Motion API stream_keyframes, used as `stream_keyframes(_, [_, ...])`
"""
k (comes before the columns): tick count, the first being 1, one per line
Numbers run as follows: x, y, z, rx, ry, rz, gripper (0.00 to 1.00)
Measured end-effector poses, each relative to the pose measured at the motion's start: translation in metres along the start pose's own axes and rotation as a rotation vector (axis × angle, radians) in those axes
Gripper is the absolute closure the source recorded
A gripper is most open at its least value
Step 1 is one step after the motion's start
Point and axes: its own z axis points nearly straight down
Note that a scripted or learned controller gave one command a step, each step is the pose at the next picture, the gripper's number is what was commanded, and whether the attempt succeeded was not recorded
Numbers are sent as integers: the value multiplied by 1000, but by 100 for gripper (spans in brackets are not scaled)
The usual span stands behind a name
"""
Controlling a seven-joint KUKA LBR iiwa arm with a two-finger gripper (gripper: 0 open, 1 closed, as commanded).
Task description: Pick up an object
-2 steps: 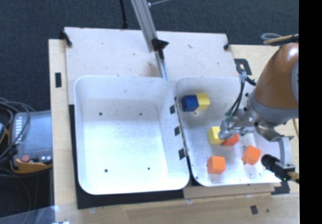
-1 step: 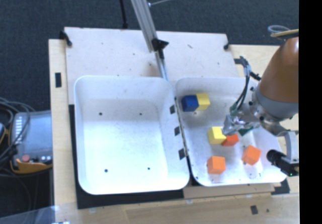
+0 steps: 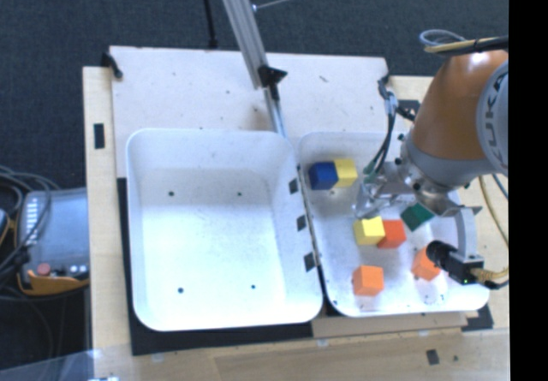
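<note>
**Arm Low Over the Right Bin, Blocks Scattered Beneath It**

The pale wooden counter [image 3: 98, 199] carried two shallow white plastic bins side by side. The left white bin [image 3: 214, 225] took up the middle of the counter, and the right white bin [image 3: 338, 294] sat against it toward the counter's right edge. A slanted aluminium mast [image 3: 240, 15] rose from the counter's far edge, above the seam between the bins.

The grey arm with the orange band [image 3: 458, 114] reached in from the right and hung over the right bin's far-right part. Its jaws [image 3: 377, 199] pointed down toward the middle of that bin, just above a yellow block; whether they were spread or pressed together could not be told, since the wrist hid them, and nothing could be seen pinched between them.

All the small blocks lay in the right bin. A blue cube [image 3: 322, 175] sat near the far-left corner, touching a yellow cube [image 3: 345, 170] on its right. Mid-bin, a yellow block [image 3: 370, 230] touched a red-orange block [image 3: 393, 234]. A dark green block [image 3: 417, 217] lay just beside them, under the wrist. An orange cube [image 3: 368, 279] rested near the near edge, and another orange block [image 3: 425, 265] lay toward the near-right corner.
</note>
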Motion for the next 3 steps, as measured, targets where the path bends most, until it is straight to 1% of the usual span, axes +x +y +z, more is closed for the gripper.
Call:
stream_keyframes(1, [41,38,-5,-1,0,-1,100])
stream_keyframes(2, [89,76,-4,-1,-1,0,100])
stream_keyframes(3, [124,102,-2,0,0,1,100])
